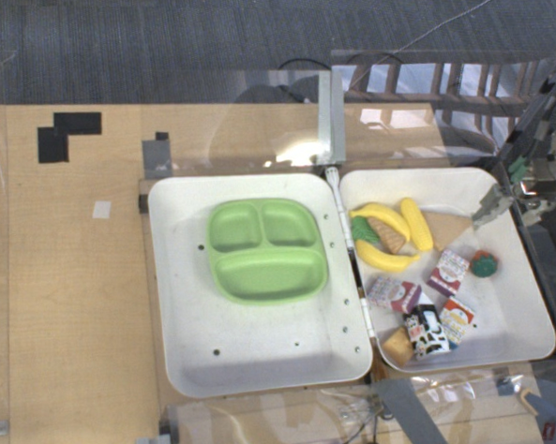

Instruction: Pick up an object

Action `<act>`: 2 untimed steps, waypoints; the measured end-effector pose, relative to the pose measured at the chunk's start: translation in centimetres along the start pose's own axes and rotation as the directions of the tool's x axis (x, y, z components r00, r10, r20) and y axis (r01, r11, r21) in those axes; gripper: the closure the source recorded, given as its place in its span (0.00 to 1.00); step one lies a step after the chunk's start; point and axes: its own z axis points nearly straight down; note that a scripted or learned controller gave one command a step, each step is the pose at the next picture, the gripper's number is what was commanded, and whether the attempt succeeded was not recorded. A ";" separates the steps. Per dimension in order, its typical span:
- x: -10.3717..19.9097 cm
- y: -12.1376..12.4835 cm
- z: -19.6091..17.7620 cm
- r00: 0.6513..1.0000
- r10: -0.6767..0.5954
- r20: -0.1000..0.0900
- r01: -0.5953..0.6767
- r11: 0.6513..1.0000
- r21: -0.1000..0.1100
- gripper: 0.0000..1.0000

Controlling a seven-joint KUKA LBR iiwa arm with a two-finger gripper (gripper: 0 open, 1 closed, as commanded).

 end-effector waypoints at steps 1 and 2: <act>5.2 -1.7 9.1 1.000 0.030 -0.001 -0.030 1.000 0.002 0.00; 5.6 2.0 15.9 0.998 0.060 0.003 -0.060 0.998 -0.029 0.00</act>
